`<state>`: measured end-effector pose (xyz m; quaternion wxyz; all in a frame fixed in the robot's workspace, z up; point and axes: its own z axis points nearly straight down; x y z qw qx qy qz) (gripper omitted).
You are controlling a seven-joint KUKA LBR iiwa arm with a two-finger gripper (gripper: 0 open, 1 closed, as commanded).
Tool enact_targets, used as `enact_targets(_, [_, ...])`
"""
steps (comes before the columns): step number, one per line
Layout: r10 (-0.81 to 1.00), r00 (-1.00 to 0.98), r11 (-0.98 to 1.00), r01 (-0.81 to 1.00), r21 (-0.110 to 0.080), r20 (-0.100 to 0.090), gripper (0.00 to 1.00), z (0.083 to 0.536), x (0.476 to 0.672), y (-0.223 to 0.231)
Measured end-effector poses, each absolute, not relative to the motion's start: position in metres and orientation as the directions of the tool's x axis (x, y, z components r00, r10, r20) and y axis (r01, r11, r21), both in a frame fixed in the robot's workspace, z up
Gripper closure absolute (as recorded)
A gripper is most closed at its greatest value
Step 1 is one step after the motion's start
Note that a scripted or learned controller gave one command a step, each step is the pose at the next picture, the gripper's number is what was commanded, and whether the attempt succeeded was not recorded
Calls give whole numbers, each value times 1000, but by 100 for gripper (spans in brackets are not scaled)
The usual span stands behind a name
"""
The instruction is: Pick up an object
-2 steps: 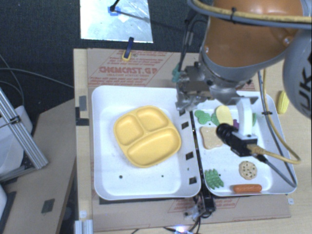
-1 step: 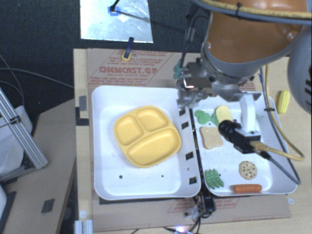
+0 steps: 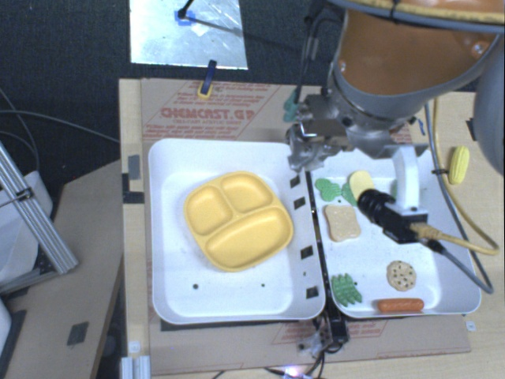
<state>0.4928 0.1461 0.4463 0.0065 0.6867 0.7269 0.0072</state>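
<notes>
My gripper (image 3: 304, 155) hangs over the far end of the divider between the two bins, below the grey wrist and orange band. In the right bin (image 3: 458, 287) lie a green leafy piece (image 3: 327, 188), a yellow piece (image 3: 360, 183), a toast slice (image 3: 343, 222), a cookie (image 3: 401, 275), another green leafy piece (image 3: 346, 289) and an orange sausage-like piece (image 3: 400, 305). A yellow divided plate (image 3: 237, 219) sits in the left bin (image 3: 170, 290). Nothing can be seen held in the gripper.
A yellow corn-like piece (image 3: 458, 165) lies by the right bin's far right rim. A shiny metal sheet (image 3: 188, 20) lies on the dark floor beyond the bench. A small blue and yellow clip (image 3: 207, 81) sits on the cardboard behind the left bin.
</notes>
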Motion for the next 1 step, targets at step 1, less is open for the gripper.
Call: enact_targets(1, [998,-62,62,998,22,0,100,457,494,146])
